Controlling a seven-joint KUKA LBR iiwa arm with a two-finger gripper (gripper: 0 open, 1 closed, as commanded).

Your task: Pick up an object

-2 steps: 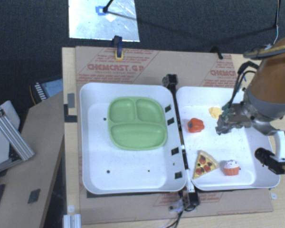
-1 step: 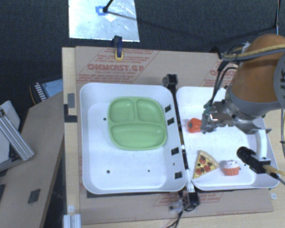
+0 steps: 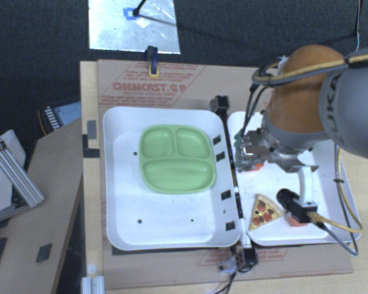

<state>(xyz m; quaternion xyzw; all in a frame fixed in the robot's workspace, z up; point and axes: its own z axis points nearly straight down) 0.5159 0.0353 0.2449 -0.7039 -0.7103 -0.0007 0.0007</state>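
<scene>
We find the pizza slice (image 3: 265, 212) in the right bin (image 3: 267, 181), toward the picture's foot from the pincer (image 3: 248, 153); its tip seemingly points pincerward; the pincer's width we cannot tell.

I see the left bin (image 3: 159, 216) plain white, and the plate (image 3: 176, 159) in it pale green all over. The right bin (image 3: 267, 179) is white too. The pizza slice (image 3: 265, 211) is yellow-orange, dotted red. The brown cardboard (image 3: 172, 81) underneath carries red lettering. My arm (image 3: 356, 109) shows grey, its band (image 3: 303, 97) orange, over a tan table (image 3: 55, 164).
</scene>
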